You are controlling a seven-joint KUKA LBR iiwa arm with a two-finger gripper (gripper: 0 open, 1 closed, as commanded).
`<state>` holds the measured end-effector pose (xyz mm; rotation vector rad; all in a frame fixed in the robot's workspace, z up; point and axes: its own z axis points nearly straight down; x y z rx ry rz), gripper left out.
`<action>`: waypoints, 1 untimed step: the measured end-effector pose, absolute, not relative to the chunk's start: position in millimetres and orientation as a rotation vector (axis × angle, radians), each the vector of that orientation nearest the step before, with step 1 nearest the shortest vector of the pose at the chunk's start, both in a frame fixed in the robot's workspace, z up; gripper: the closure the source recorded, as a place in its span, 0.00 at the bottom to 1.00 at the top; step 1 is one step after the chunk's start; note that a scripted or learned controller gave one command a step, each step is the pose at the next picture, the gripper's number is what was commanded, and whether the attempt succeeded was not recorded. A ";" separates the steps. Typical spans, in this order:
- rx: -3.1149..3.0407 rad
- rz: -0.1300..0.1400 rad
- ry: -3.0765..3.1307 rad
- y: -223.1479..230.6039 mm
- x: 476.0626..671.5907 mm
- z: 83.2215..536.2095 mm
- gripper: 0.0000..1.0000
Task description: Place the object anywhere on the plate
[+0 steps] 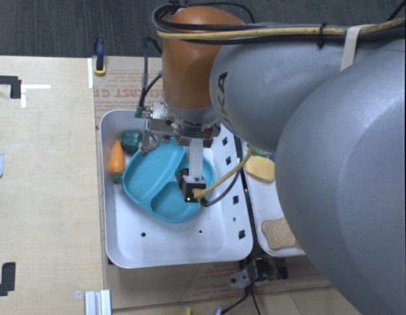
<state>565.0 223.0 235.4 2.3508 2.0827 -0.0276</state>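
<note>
Though peering past a bulky wrist, can place the gripper [164, 135] low over the left bin [163, 254], right at the upper-left rim of the plate [157, 176]. Cannot tell jaw spread, nor any hold on anything; too much hidden by metal housing from this slant.

Noted the plate as teal, split into two compartments, lying in the upper middle of the left bin.

Logged a carrot [116, 159], orange, just beside the plate's left edge, lengthwise along the bin's left wall, on the bin floor and off the plate. Logged a dark green item [130, 140], rounded, just above the carrot's top end, by the plate's upper-left rim and near the gripper; too small to name closer. Cannot say whether touching the plate or only beside it. Cannot pick the task's object between the two; both outside the plate.

Found in the right bin [265, 202] a pale yellow piece [260, 168], flat with rounded corners, and lower down a tan biscuit-like piece [279, 233]; well apart from each other, both partly covered by the arm [307, 110].

Marked the arm as grey, sweeping in from the right across most of the right bin, with the orange band [189, 51] above the wrist at top centre.

Noted bench [45, 176] of pale wood at left, a brown cardboard sheet [121, 84] with red print under the bins, a blue-and-yellow clamp [99, 54] at that sheet's upper-left corner.
</note>
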 end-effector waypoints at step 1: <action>2.351 -0.028 2.083 223.0 565.0 235.4 0.00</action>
